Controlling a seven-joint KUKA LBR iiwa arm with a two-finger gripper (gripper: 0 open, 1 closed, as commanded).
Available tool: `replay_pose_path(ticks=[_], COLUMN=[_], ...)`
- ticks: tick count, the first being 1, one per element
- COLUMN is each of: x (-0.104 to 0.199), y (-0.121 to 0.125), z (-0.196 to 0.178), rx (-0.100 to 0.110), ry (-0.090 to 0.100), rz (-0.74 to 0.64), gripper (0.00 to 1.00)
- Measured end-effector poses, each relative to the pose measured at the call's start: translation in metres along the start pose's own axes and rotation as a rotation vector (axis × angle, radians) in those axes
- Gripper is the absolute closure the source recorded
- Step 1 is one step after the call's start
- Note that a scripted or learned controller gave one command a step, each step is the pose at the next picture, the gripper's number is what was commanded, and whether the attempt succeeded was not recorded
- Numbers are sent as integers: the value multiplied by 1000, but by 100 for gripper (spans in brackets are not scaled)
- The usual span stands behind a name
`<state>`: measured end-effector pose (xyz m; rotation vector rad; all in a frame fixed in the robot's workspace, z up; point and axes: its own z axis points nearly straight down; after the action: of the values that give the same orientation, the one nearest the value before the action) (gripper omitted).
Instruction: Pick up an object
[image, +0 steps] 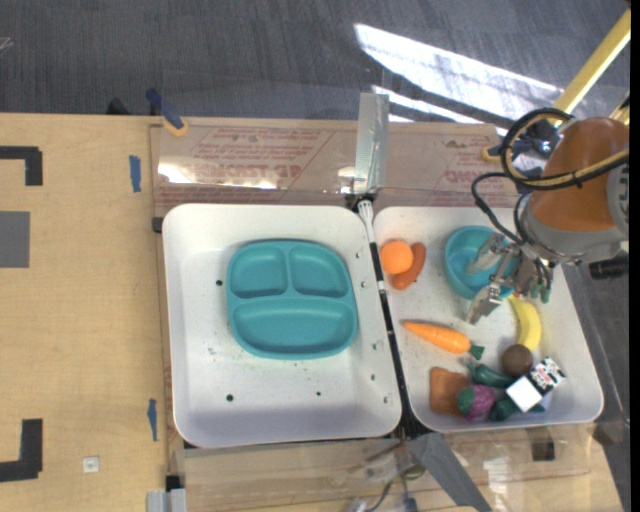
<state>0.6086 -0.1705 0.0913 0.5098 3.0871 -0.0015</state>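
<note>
My gripper (487, 285) hangs in the right bin (585, 345), just over the right rim of a teal bowl (462, 262) and left of a yellow banana (526, 322). Its fingers stand apart with nothing between them. An orange ball (398, 257) rests on an orange piece near the bin's left wall. A carrot (438, 336) lies in the middle. Toward the front sit a brown kiwi (517, 358), purple grapes (481, 401), a white block (524, 393) and a brown-orange piece (447, 388).
The left bin (190, 350) holds a teal divided plate (291, 298). A metal divider post (372, 140) stands upright behind the seam between the bins. Cables (520, 150) loop above the wrist at the right. The wooden bench (70, 300) stretches to the left.
</note>
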Motion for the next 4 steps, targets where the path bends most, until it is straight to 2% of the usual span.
replay_pose_path(ticks=[1, 2, 3, 4], x=[14, 49, 5, 55], y=[54, -15, 46, -11], z=[0, 0, 1, 0], rx=[-3, 2, -3, 0], ry=[0, -2, -5, -2], rz=[79, 61, -31, 25], gripper=[0, 0, 0, 0])
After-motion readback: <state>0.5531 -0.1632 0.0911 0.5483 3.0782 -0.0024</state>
